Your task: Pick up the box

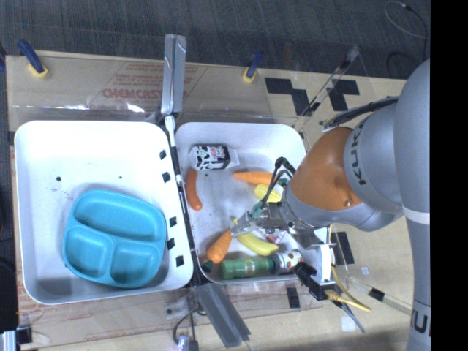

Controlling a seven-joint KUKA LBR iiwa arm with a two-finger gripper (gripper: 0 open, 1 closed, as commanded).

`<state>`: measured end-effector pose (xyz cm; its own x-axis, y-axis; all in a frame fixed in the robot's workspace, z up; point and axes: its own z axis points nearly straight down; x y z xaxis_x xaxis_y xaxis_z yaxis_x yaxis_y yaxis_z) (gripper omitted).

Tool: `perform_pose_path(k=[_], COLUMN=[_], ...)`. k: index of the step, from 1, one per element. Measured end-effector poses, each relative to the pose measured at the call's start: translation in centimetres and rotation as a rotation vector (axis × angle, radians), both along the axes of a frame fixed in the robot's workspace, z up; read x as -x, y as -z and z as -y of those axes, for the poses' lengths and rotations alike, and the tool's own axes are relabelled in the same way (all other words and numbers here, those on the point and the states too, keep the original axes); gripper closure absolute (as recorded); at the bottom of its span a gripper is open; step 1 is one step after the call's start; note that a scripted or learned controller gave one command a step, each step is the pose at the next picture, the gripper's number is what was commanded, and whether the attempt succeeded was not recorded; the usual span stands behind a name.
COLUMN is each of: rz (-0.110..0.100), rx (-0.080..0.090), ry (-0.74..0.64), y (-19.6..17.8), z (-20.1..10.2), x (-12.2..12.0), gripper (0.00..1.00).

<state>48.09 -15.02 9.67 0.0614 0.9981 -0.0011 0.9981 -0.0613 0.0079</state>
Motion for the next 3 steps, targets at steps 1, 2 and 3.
perform_pose_path(k=[1, 2, 3], rz=[0.002, 0.007, -0.010], rx=[-0.005, 0.000, -0.004], ry=[0.107, 0.223, 0.312], y=[-0.1, -0.2, -7.8], z=[5.4, 2.3, 2.4], x=[-2.3, -12.7, -12.6], gripper=[0.00, 0.00, 0.00])
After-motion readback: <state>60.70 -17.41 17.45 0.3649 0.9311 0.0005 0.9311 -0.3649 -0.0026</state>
